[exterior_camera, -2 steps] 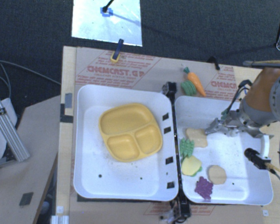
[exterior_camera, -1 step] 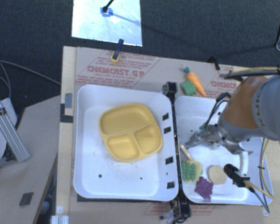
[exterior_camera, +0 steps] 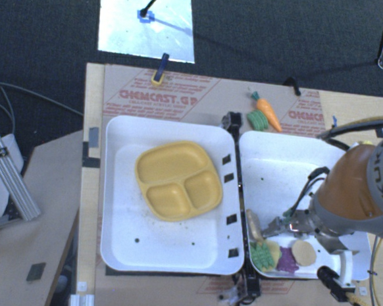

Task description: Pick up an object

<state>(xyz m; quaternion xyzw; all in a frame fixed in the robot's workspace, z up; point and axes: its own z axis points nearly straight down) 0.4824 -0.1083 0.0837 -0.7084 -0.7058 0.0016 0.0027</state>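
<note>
1. The arm is low over the right bin (exterior_camera: 290,157); I judge this the reaching step, with nothing lifted yet.
2. The gripper (exterior_camera: 290,224) sits in the lower right of the frame; whether it is open or closed cannot be told.
3. Candidate objects cluster at that bin's lower edge: one green leafy piece (exterior_camera: 261,254), one purple piece (exterior_camera: 287,261), one tan disc (exterior_camera: 304,252).
4. Next calls for settling squarely onto one piece.
5. Two bins; the left bin (exterior_camera: 119,196) holds one yellow divided plate (exterior_camera: 178,180). One toy carrot (exterior_camera: 267,111) lies above the bins.

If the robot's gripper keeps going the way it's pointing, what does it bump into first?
The gripper points left and downward inside the right bin. Going straight on, it would probably meet the tan piece lying by the bin's left wall first, just above the green toy. Depth is hard to judge from above.
</note>
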